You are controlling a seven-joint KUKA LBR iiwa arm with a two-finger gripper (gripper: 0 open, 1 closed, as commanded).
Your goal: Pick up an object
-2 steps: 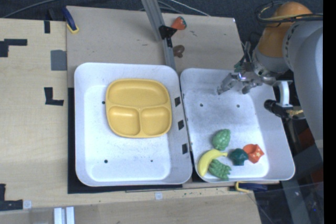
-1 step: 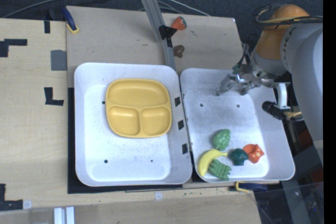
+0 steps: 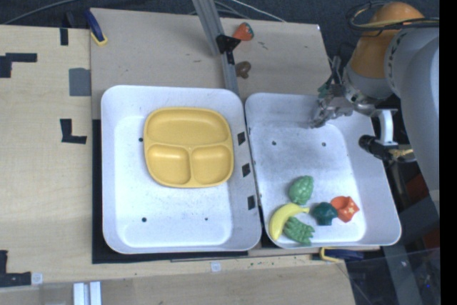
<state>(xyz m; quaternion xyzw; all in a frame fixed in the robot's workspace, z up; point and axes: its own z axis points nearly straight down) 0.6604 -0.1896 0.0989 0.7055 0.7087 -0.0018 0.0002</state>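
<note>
Jaws low at far corner of right bin, grasp state impossible to tell. Toy foods, among them banana, clustered at near edge, well apart. Yellow tray in left bin.

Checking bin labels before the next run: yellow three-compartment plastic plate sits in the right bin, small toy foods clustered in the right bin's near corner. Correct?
Not quite. In the camera view the yellow three-compartment plastic plate sits in the left white bin, not the right. The rest holds: the small toy foods, among them a yellow banana and an orange-red piece, cluster in the right white bin's near corner.
</note>
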